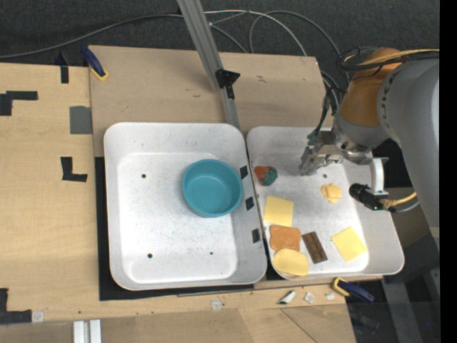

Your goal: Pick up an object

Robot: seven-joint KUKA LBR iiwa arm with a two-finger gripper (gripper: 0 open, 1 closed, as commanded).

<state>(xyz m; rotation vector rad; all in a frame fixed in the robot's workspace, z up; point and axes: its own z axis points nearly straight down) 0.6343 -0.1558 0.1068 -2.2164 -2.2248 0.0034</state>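
Note:
My gripper point(311, 164) hangs over the back part of the right bin point(378, 266), its fingers pointing down with nothing visible between them. A small red and green piece point(265, 174) lies to its left near the bin's left wall. A small yellow chunk point(331, 191) sits just in front and to the right of the gripper. Nearer the front lie a yellow square point(278, 211), an orange piece point(285, 236), a pale yellow rounded piece point(290, 262), a brown bar point(314, 246) and another yellow square point(349, 243).
The left bin point(136, 263) holds a blue bowl point(211, 187). A grey pole point(207, 48) slants up behind the bins. Cables run across the dark back area. The arm's grey body with its orange band point(364, 95) stands over the right bin's back right.

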